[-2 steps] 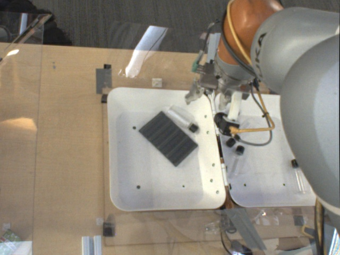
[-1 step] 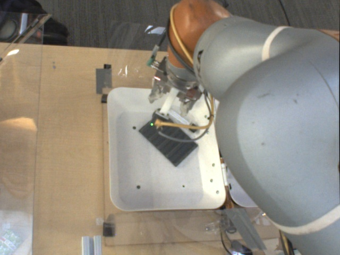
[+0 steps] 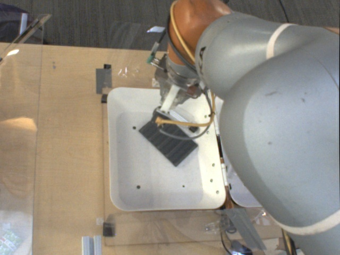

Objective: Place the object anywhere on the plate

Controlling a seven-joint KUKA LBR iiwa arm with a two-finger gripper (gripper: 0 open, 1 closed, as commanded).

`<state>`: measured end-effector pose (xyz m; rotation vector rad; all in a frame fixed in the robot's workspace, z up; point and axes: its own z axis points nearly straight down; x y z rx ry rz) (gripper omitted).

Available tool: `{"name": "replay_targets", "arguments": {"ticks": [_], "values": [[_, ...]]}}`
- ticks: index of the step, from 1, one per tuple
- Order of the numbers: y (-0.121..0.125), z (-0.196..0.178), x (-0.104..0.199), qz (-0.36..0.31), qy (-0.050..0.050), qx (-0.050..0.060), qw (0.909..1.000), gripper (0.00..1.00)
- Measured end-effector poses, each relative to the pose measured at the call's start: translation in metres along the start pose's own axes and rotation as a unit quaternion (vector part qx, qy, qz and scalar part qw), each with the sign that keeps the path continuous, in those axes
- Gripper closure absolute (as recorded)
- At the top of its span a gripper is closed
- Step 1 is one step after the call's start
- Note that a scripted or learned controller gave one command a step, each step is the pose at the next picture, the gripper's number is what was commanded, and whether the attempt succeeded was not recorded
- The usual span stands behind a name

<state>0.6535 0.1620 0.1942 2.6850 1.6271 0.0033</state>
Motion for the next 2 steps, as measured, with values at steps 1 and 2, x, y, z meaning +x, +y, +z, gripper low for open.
{"name": "replay_targets", "arguments": {"ticks": [1, 2], "values": [[0.0358, -0.0441, -0.0371, 0.228, 0.0, 0.001, 0.9736, 1.0], [0.0354, -0.0438, -0.0366, 0.228, 0.0, 0.001, 0.9738, 0.0]]}}
